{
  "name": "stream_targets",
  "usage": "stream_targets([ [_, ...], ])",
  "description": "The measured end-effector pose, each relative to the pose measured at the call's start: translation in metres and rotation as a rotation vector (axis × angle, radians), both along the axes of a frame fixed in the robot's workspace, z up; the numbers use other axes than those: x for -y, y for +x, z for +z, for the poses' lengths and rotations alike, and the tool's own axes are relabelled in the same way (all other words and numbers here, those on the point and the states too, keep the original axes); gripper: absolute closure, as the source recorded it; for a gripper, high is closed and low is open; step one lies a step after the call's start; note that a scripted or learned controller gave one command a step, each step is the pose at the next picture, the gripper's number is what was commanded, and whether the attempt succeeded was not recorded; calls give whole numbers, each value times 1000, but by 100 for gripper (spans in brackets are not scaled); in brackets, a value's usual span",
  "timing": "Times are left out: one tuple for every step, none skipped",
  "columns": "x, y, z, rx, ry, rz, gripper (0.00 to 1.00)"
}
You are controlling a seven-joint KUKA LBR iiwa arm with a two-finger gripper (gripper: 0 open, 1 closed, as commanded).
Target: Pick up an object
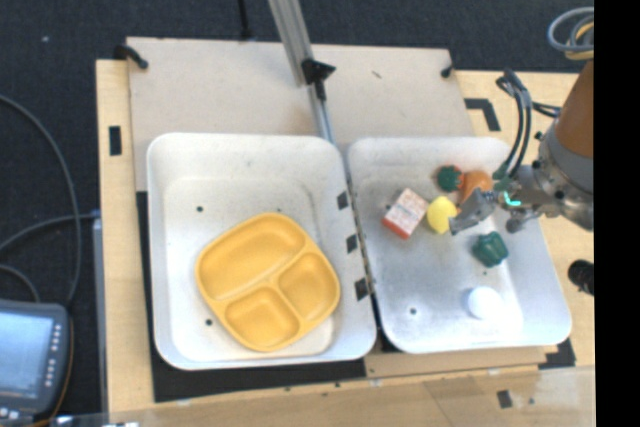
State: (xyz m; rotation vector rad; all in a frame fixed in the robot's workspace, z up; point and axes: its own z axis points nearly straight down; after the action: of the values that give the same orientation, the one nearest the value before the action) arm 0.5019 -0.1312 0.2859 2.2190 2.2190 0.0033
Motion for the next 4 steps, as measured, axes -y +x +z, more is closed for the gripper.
stream_targets([
  [-9,1,-56,-7,1,-1,0],
  [-16,4,-115,-8,1,-1,0],
  [-20,13,-166,-8,1,-3,0],
  [-18,15,-152,1,0,-8,100],
])
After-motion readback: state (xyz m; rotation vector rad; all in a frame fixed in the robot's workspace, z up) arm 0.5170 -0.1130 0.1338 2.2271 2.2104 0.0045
